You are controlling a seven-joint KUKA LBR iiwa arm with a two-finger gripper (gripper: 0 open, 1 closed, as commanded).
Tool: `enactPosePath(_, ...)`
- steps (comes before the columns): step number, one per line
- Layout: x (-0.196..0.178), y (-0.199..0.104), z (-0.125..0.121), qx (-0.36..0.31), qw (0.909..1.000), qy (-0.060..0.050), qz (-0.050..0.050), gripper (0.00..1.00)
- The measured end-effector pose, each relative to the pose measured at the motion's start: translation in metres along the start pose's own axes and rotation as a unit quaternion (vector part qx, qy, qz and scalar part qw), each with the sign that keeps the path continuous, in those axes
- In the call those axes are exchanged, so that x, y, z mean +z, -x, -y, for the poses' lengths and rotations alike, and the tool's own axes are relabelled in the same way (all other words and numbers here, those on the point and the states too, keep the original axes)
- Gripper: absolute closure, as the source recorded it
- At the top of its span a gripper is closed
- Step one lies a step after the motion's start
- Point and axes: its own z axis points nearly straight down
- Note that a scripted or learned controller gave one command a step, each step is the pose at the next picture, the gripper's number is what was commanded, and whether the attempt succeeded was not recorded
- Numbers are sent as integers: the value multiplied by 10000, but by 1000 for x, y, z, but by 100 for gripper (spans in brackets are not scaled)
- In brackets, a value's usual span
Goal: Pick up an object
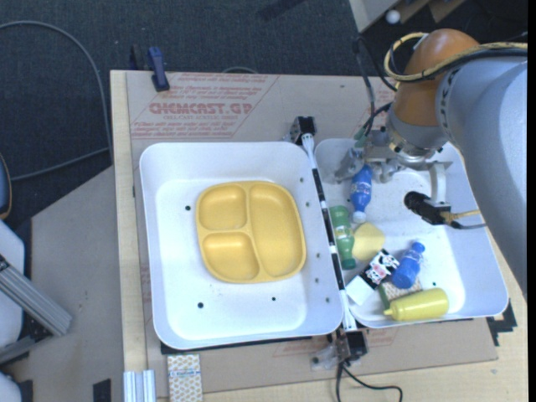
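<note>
The gripper (362, 172), its opening impossible to judge here, is hanging directly over the blue bottle (361, 188) in the right bin (481, 287), apparently lining up a grasp.

The grey arm (494, 132) reaches in from the right, its orange band (427, 78) sitting above the wrist. The gripper (368, 164) points down over the far end of the right bin (494, 296), near that bin's left wall.
</note>
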Motion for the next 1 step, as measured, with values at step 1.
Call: enactPosePath(1, -10, 0, -1, -3, 10000, 9, 8, 100)
